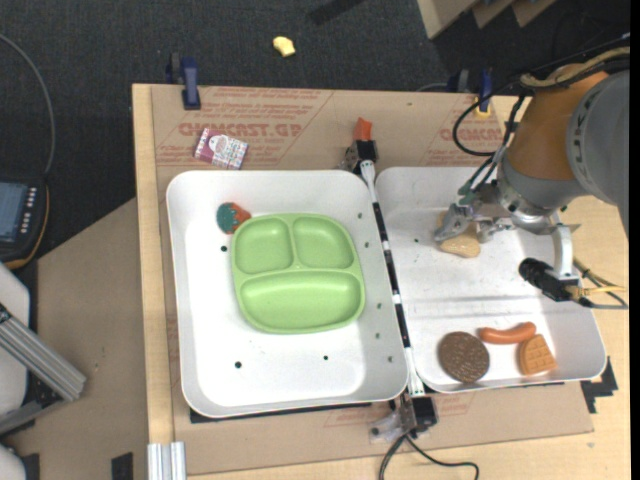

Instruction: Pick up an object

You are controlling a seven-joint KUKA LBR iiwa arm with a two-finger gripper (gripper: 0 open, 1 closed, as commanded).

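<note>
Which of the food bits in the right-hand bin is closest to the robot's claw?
The pale tan piece, right under the gripper. The brown round patty, red sausage and orange waffle lie together at the bin's near edge.

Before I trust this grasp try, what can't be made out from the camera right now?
- Gripper: its fingers blur into the tan food piece below; contact can't be judged.
- Small round object: partly covered by the green plate; identity unclear.
- Arm: cut off by the frame's right edge.
- Packet on the bench: print too small.
</note>
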